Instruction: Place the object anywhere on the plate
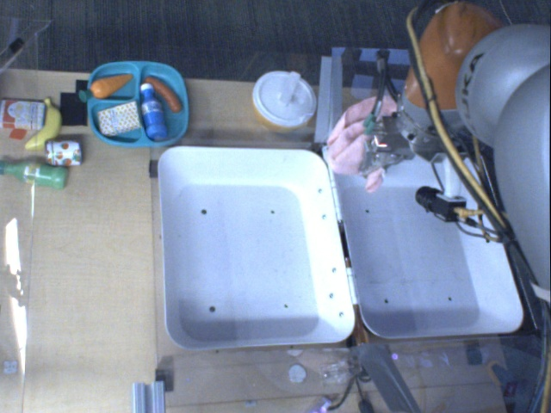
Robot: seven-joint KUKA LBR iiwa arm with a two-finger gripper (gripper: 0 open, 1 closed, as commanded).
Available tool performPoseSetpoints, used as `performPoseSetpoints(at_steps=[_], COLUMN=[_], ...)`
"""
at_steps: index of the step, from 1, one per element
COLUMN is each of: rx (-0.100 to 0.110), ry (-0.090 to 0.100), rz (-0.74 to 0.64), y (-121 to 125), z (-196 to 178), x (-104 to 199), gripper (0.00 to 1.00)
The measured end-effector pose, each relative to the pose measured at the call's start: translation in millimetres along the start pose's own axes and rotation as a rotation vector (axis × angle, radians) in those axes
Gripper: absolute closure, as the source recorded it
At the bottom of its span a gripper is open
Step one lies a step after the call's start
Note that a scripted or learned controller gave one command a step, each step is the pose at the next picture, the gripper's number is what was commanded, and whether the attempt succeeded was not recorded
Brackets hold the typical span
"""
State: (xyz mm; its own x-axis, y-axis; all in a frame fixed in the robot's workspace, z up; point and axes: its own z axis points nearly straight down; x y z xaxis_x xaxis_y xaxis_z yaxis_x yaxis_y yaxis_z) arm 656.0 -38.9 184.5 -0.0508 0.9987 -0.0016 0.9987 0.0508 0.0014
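Camera view: the KUKA arm (508, 84) is being seen reaching in from the right of the left bin (241, 248), its orange band (452, 37) being shown beyond that bin's far right corner. The gripper (377, 149) is being held low over the near-left part of the far end of the right bin (430, 274), just right of the left bin's far right corner. The task's object, a crumpled pink cloth (349, 144), is being shown there too, draped across the rim where the two bins meet and lying against the gripper. Whether the cloth is being gripped cannot be told, since the gripper's tip is being hidden by cloth and cabling. Yellow and black cables (448, 144) are being trailed down the arm over the right bin.

The blue divided plate (182, 101) is being kept on the bench (86, 274) just beyond the left bin's far left corner, well apart from the cloth. It is being occupied by a toy carrot (112, 85), a small blue bottle (153, 110) and a checked item (118, 119). A white lidded cup (284, 99) is being shown just beyond the left bin's far edge, between plate and cloth. To the left of the plate, a banana (47, 123), a small can (63, 152) and a green bottle (34, 174) are being left on the pale wood-toned benchtop. Dark carpeted floor (215, 15) is being seen beyond the bench's far edge.
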Motion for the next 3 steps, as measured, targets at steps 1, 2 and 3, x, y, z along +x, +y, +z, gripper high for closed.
performPoseSetpoints(at_steps=[1, 2, 3], rx=[-0.002, -0.002, -0.001], ry=[0.001, 0.002, 0.002], rz=[-0.01, -0.416, -0.817], y=[1.3, -22.3, -45.3], z=[-40.7, -50.1, -37.9], x=[1.5, 42.6, 91.2], gripper=[1.0, 1.0, 1.0])
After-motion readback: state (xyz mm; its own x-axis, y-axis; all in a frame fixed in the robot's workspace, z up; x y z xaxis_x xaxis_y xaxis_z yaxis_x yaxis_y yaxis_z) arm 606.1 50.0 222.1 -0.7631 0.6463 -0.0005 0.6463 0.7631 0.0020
